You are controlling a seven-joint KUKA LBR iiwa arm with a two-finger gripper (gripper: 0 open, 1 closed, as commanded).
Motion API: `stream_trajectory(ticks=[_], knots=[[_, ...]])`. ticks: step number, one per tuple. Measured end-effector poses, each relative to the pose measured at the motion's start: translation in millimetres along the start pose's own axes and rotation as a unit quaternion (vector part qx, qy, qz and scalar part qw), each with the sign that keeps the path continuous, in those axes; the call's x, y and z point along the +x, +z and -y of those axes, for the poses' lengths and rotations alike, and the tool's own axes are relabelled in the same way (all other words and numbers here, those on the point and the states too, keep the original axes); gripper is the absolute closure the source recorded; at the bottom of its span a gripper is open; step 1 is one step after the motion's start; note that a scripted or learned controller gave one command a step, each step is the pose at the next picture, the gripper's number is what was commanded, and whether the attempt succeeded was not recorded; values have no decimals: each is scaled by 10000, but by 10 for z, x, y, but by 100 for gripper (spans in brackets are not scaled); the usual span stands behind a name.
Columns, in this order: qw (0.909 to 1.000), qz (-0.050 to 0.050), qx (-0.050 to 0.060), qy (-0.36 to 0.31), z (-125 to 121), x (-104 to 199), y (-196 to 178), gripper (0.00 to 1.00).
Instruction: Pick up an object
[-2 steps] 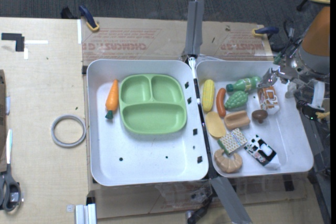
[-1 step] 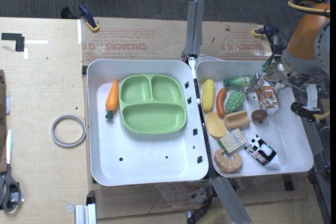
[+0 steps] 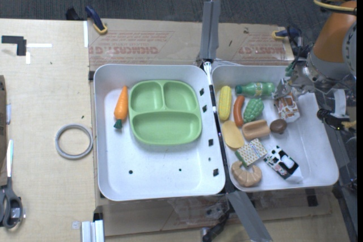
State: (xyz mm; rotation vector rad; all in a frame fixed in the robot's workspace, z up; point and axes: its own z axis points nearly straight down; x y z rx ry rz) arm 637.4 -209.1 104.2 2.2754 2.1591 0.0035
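White plastic forms the 2 shallow bins: the left bin (image 3: 108, 139) and the right bin (image 3: 317, 150), touching along a grey divider. In the left bin a green divided tray (image 3: 165, 112) lies toward the far side, with a toy carrot (image 3: 121, 106) just beside its left edge.

The right bin holds a cluster of toy food. A yellow corn cob (image 3: 225, 102) and a red chili (image 3: 239, 110) lie side by side near the divider, a green bottle (image 3: 255, 88) sits at the far wall, and a bumpy green vegetable (image 3: 253, 109) rests between them. Nearer lie a brown bread piece (image 3: 256, 129), a checkered cracker (image 3: 252, 151), a round bun (image 3: 247, 175) and a black-and-white carton (image 3: 282, 162).

The arm enters from the right, its gripper (image 3: 290, 86) low over the far right part of this bin, just above a small red-and-white carton (image 3: 287, 108). Whether the jaws are apart or together cannot be told.

A grey ring (image 3: 74, 140) lies on the bench, left of the bins.
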Motion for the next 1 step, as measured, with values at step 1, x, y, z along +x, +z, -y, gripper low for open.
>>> stream_trajectory(ticks=[1], knots=[[9999,-5,24,133,40,825,-872,100]])
